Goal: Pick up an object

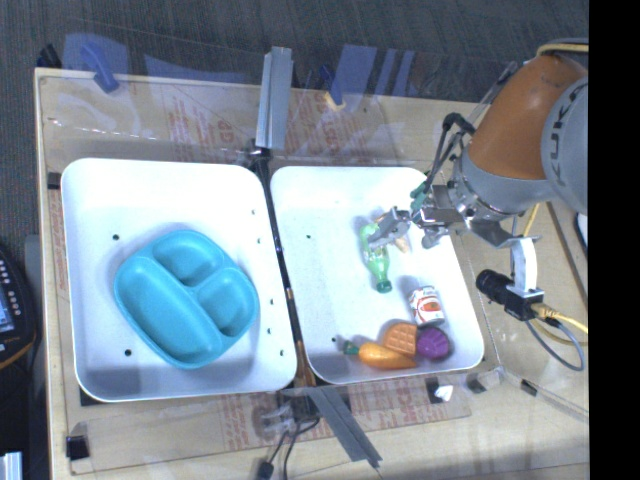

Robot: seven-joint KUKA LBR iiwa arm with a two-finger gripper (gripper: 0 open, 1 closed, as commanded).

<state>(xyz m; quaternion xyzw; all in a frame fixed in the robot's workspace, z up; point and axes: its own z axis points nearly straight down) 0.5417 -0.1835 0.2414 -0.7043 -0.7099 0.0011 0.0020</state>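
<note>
The right bin (pixel 320 268) holds a small green bottle (pixel 377 264) near its middle, a red-and-white can (pixel 428 306) further right, and an orange carrot (pixel 378 354), a tan waffle-like piece (pixel 401 338) and a purple piece (pixel 434 344) along the front edge. My gripper (pixel 392 226) reaches in from the right and hovers at the top end of the green bottle. Its metal fingers point left, right by the bottle's upper part. I cannot make out whether the bottle is between them.
The left bin (pixel 90 198) holds a light blue divided plate (pixel 186 295). A grey metal bar (pixel 273 98) stands at the back between the bins. A black cable connector (pixel 505 293) hangs off the arm to the right of the right bin.
</note>
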